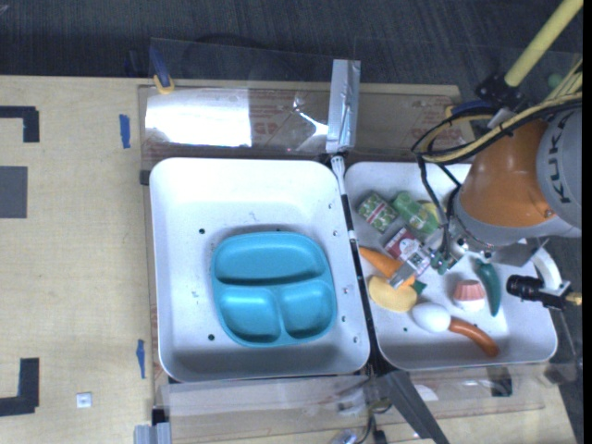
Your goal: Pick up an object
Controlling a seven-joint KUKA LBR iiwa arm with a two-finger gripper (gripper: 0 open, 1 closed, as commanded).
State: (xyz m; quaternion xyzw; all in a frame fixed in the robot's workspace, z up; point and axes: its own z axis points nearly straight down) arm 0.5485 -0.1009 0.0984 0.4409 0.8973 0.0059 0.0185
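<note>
The right bin (536,345) holds several toy foods. Among them are two green boxes (377,211), an orange carrot (377,260), a yellow piece (392,294), a white egg (430,318), an orange sausage shape (474,336), a green pepper (488,285) and a pink and white piece (469,291). My gripper (422,260) hangs low over the middle of this bin. It is just right of the carrot, above the yellow piece and beside a reddish packet (399,241). The arm's orange band (504,188) hides the bin's back right part.
The left bin (176,192) carries a blue divided tray (274,286) in its middle. A clear plastic sheet and a taped strip (343,104) lie behind the bins. Black and yellow cables (462,128) loop near the arm at the right.
</note>
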